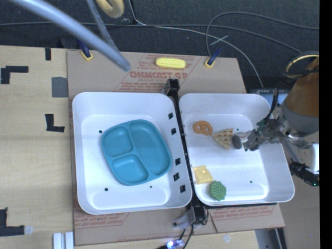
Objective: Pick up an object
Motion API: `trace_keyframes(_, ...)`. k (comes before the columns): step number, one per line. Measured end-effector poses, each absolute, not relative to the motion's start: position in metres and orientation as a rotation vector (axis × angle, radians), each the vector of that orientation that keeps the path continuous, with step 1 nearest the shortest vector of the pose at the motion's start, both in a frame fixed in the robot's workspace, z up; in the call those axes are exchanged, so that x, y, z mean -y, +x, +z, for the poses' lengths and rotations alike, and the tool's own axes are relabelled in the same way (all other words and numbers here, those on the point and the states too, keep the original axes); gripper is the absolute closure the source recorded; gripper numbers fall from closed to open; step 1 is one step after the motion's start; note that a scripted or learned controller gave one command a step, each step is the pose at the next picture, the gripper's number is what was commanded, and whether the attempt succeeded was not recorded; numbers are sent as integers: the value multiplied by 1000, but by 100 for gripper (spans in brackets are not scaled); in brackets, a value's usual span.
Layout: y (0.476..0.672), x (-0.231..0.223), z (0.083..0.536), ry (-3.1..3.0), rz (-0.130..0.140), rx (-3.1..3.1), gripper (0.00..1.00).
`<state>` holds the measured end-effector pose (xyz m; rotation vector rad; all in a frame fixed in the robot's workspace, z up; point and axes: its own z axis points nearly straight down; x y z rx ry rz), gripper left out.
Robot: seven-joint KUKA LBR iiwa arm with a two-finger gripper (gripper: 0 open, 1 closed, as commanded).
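The right bin (270, 185) holds a brown pretzel-like ring (202, 127), a tan waffle-patterned wedge (224, 137), a yellow block (202, 174) and a green bumpy ball (218, 190). My gripper (240, 141) reaches in from the right, low over the bin, its tip right next to the tan wedge's right edge. The wedge lies beside the tip, not visibly between the fingers. The grey arm with its orange band (303, 100) sits over the bin's right rim.
The left bin (85, 113) holds a blue three-compartment plate (136, 151). A yellow corn-like piece (170, 63) lies on the cardboard behind the bins. Cables run across the dark back area. A black divider clip (173, 87) joins the bins.
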<state>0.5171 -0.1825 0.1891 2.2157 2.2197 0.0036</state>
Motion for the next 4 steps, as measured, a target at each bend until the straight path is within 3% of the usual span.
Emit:
trace_keyframes(2,518,177,301,2216,3,-2220,100)
trace_keyframes(3,522,134,294,2216,0,-2227,100)
trace_keyframes(4,539,79,281,2216,-1,-2230,100)
